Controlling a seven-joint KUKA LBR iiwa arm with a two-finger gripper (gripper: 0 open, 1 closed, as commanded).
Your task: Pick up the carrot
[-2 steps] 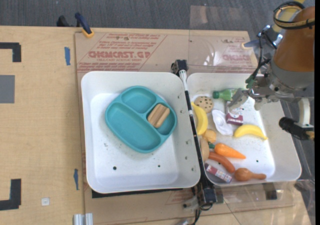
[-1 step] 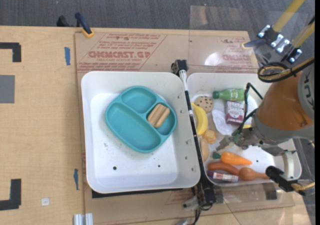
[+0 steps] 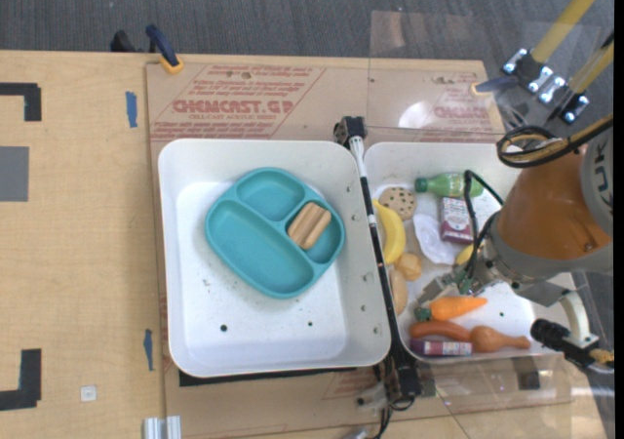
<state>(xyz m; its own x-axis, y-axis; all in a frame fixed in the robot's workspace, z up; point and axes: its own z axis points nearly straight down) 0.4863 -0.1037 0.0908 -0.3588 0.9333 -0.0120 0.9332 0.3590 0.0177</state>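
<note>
The carrot point(image 3: 458, 307), orange with a small green top at its left end, lies in the right bin point(image 3: 517, 156) near the front. My gripper point(image 3: 462, 280) hangs just above and behind it, low over the bin, below the arm's orange band point(image 3: 548, 211). The arm's bulk hides the bin's right side. Nothing shows as lifted off the bin floor.
Around the carrot lie a banana point(image 3: 391, 233), a cookie point(image 3: 397, 199), a green bottle point(image 3: 447, 184), a maroon packet point(image 3: 455, 220), a red sausage point(image 3: 439, 330) and a brown gourd point(image 3: 499, 338). The left bin point(image 3: 185, 261) holds a teal divided plate point(image 3: 255, 252) with a bun point(image 3: 310, 224).
</note>
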